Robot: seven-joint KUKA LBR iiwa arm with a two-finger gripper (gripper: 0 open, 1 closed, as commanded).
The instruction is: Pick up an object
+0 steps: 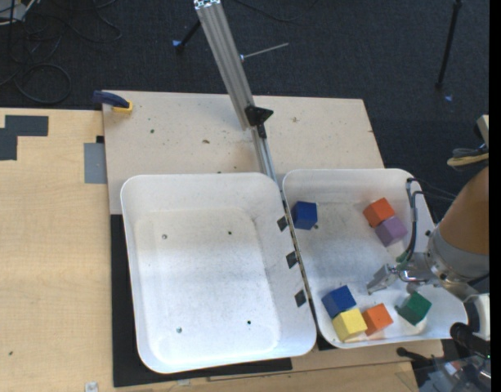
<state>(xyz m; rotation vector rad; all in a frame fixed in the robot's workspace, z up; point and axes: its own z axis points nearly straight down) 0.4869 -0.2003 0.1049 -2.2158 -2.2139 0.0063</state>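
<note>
Grey arm (467,235) reaches low, tool (387,278) over right bin (348,188).

1. I see two bins side by side: the left bin (203,276) and the right bin (348,188).
2. In the right bin, one cube (304,215) sits near the divider.
3. Two cubes (385,220) touch at the far right.
4. Four cubes (356,313) cluster along the near edge.

Dark carpet floor (340,31) is showing behind the bench, with black cables (38,72) trailing across it at upper left. A pale wooden tabletop (38,243) is lying at left, carrying grey patches (21,129). An aluminium post (225,55) is slanting upward.
</note>
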